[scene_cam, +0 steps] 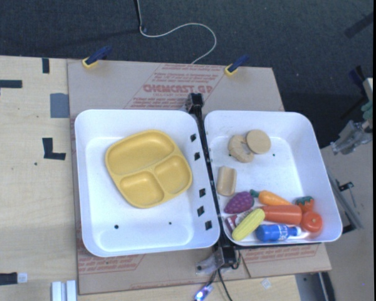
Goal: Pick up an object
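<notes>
The right bin (301, 130) holds a cluster of toy foods. Two tan round biscuits (249, 146) lie near its back. A tan bread slice (226, 180) rests by the left wall. Along the front sit purple grapes (239, 201), an orange carrot (272, 199), a red-orange sausage-shaped piece (282, 214), a red tomato (311, 222), a yellow corn cob (248, 224) and a blue bottle (277, 232). The corn leans against the bottle and the grapes.
The left bin (94, 224) holds a yellow three-part plate (149, 168). Black clips (202, 168) run down the seam between the bins. Grey hardware (352, 137) stands off the bench at the right. A white cable (175, 30) loops behind.
</notes>
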Controlling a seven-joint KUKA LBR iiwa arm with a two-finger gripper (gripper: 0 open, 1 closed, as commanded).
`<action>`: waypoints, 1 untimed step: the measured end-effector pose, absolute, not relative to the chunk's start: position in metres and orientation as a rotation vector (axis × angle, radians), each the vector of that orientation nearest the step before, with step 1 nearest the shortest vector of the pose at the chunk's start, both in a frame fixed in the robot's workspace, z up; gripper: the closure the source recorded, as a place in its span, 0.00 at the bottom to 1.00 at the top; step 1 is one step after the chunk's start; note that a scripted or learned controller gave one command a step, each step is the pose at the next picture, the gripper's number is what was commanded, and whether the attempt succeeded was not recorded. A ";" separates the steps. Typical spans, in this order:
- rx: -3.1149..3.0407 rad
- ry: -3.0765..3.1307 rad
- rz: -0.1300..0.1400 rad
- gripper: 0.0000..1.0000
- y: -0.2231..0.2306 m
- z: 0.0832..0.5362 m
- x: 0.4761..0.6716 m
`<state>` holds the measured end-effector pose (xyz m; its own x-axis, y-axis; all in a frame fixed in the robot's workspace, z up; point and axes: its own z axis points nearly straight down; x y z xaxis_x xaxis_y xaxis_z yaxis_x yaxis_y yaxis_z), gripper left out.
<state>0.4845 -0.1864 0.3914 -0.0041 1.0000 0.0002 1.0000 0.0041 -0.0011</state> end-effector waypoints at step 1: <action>-2.222 -2.220 0.004 1.00 -0.219 0.388 0.484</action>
